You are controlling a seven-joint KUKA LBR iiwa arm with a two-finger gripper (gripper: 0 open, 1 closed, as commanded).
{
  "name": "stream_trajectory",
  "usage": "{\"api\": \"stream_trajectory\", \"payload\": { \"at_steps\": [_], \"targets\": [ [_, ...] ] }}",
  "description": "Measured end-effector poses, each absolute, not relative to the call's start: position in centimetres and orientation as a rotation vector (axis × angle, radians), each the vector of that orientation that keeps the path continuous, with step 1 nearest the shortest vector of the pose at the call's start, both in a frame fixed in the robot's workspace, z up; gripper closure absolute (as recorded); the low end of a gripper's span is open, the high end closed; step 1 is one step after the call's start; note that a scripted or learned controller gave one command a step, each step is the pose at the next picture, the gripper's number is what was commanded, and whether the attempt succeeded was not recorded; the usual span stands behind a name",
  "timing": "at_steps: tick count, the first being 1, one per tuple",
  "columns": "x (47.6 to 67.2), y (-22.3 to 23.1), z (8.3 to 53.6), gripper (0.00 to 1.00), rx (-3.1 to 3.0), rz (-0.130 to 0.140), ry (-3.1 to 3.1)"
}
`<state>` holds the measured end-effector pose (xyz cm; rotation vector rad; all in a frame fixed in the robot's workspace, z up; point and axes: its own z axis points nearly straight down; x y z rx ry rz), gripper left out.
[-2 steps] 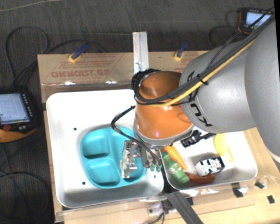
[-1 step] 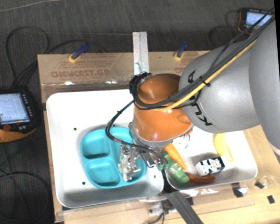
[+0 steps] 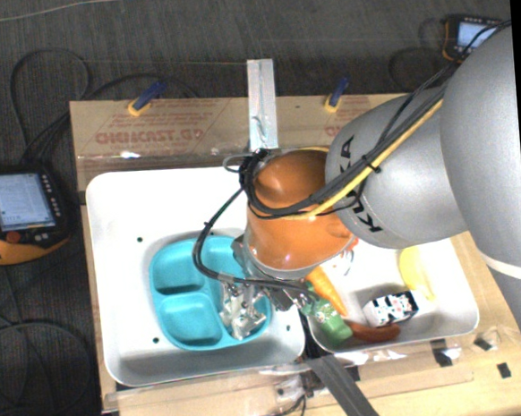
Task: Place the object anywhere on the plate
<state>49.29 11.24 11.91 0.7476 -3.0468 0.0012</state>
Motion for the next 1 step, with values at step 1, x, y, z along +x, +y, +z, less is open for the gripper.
{"api": "stream_trajectory", "payload": {
  "at_steps": [1],
  "targets": [
    [51.75, 2.47, 18.17, 1.00, 1.145, -0.005, -2.922]
  ]
}}
